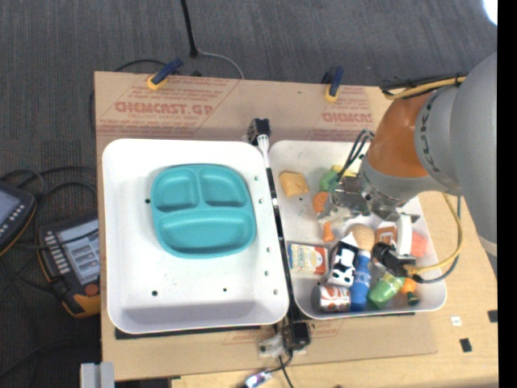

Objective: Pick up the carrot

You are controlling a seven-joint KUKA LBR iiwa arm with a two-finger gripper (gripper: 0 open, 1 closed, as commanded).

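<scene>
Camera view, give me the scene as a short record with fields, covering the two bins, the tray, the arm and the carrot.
left bin: holds a teal divided tray
right bin: crowded with small toy foods and cartons
arm: reaches in from the right, over the right bin
gripper: low among the items, fingers hidden
carrot: small orange piece just below the gripper; not seen held

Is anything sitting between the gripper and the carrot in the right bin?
Nothing visible. The gripper hangs over the small orange carrot pieces. A tan bread-like piece lies to the left and a green item above, beside them.
</scene>
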